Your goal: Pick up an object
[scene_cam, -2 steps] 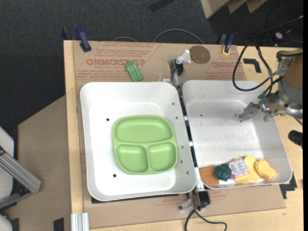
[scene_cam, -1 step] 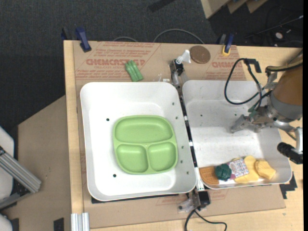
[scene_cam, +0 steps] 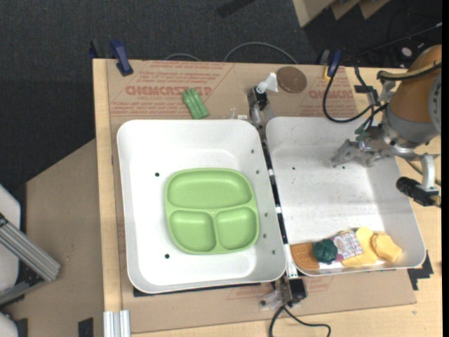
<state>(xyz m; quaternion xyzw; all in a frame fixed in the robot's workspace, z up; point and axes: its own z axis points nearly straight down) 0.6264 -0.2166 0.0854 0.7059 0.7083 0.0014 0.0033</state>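
Several small objects lie bunched along the front edge of the right bin [scene_cam: 316, 188]: a dark green lump [scene_cam: 325, 251], a white and pink packet [scene_cam: 348, 243], a yellow piece [scene_cam: 362, 253], a tan-yellow piece [scene_cam: 386, 246] and a flat orange-brown piece [scene_cam: 302, 255]. My gripper [scene_cam: 358, 156] hangs over the back right part of that bin, well behind the pile. Its fingers are spread open, with nothing between them. The grey arm with its orange band [scene_cam: 415, 93] comes in from the right.
The left bin [scene_cam: 140, 146] holds a green divided plate [scene_cam: 211, 210]. On the bench behind the bins are a green clip [scene_cam: 196, 104] and a brown disc [scene_cam: 291, 80]. Cables loop near the arm at the back right.
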